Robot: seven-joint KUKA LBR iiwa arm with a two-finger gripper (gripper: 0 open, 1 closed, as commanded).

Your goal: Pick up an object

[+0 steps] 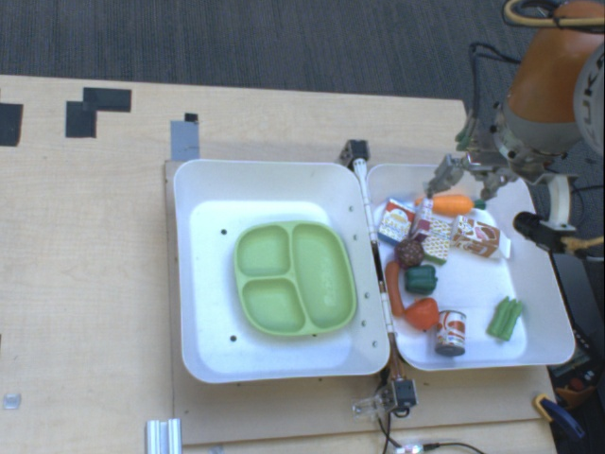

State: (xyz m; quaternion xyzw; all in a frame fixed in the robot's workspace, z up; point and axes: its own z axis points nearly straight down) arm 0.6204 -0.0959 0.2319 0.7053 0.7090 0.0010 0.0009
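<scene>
- The orange carrot-like piece (452, 203) is what I take as the pick here; it lies on its side at the far end of the right bin (544, 343), just beside the top of the toy clutter.
- The gripper (465, 173) hangs over that far end, and I read its two fingers as spread apart, one toward the left of the orange piece and one toward its right, with nothing between them.
- From where I sit the orange piece lies just below and between the fingertips in the view; I cannot tell whether they touch it or are above it.
- I judge the splayed fingers as a pose for straddling the piece across its narrow width, which suits something lying flat.
- The other things crowd the left half of that bin: a small carton (397, 222), a patterned packet (437, 242), a brown-and-white packet (475, 235), a dark round piece (410, 252), a green block (421, 277), a red-orange pepper shape (412, 307), a small can (451, 332) and a green pod (505, 318) well apart on the right.
- The packets lie so near the orange piece that I expect a finger could catch one on closing.
- The left bin (203, 282) bears a green divided plate (294, 278), well apart from the arm.
</scene>
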